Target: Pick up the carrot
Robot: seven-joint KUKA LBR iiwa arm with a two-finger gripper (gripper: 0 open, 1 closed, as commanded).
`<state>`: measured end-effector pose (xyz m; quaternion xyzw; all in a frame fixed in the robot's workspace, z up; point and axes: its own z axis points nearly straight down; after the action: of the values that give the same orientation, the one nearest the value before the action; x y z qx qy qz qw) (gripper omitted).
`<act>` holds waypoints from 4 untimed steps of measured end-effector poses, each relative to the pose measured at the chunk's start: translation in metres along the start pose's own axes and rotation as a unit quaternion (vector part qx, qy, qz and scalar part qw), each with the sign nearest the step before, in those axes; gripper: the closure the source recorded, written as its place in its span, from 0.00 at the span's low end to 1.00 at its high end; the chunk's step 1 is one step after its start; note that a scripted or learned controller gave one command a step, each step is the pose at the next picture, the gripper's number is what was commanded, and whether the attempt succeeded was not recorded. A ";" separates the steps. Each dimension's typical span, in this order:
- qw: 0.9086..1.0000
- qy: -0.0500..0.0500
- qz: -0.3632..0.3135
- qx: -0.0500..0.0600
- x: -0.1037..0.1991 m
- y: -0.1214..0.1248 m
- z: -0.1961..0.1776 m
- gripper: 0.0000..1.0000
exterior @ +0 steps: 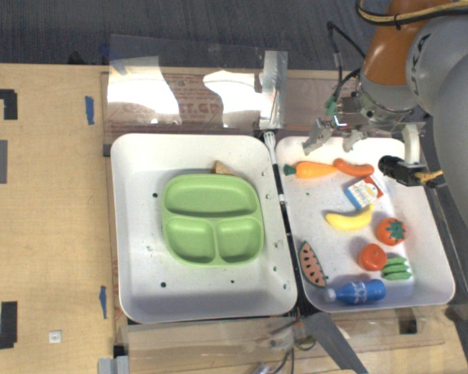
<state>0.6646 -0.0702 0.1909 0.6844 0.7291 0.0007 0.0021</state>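
The carrot (318,170) is orange with a green stub at its left end. It lies flat near the far left of the right bin (437,248), pointing left to right. My gripper (332,137) hangs just behind and above it, at the bin's far edge. The fingers (315,139) are spread open and there is nothing between them. The carrot is not touched by either finger.
A red-orange pepper (354,167) lies right beside the carrot. Closer to the front are a small carton (362,193), banana (349,220), tomato (389,231), watermelon slice (313,263) and blue bottle (357,291). The left bin (132,209) holds a green divided plate (213,216).
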 end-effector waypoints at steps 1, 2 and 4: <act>0.997 0.001 0.072 0.006 -0.028 -0.032 0.077 0.00; 0.989 0.001 0.142 0.032 -0.026 -0.011 0.103 0.00; 0.990 0.000 0.140 0.030 -0.023 -0.009 0.093 0.00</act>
<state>0.6573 -0.0940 0.0981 0.7797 0.6255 -0.0208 -0.0191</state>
